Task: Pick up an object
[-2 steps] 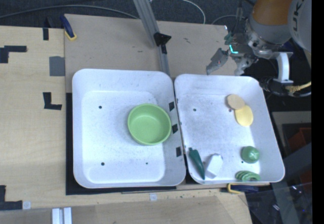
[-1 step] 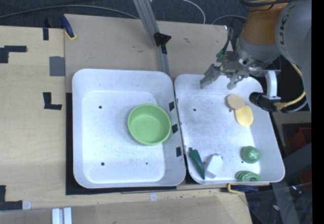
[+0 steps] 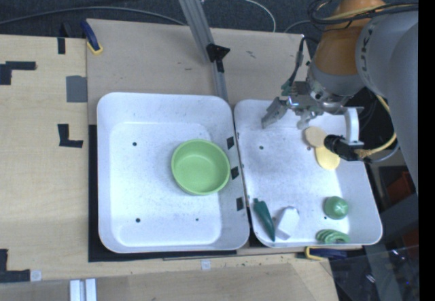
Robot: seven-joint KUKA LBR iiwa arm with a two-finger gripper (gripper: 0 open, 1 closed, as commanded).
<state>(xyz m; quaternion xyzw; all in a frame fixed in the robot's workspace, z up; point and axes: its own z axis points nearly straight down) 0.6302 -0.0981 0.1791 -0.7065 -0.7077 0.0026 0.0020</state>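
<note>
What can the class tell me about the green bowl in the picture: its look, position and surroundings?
The green bowl is round, pale lime green, and looks like smooth plastic. It sits upright, mouth up, and nothing shows inside it. It rests on the floor of the left bin, toward that bin's right side, near the wall shared with the right bin. Nothing but the bin touches it; the gripper hangs over the right bin, well away.

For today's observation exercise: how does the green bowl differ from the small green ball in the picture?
The green bowl is far larger than the green ball. The bowl is hollow and open upward; the ball is round and closed. The bowl sits in the left bin; the ball lies in the right bin. Both are green.
</note>
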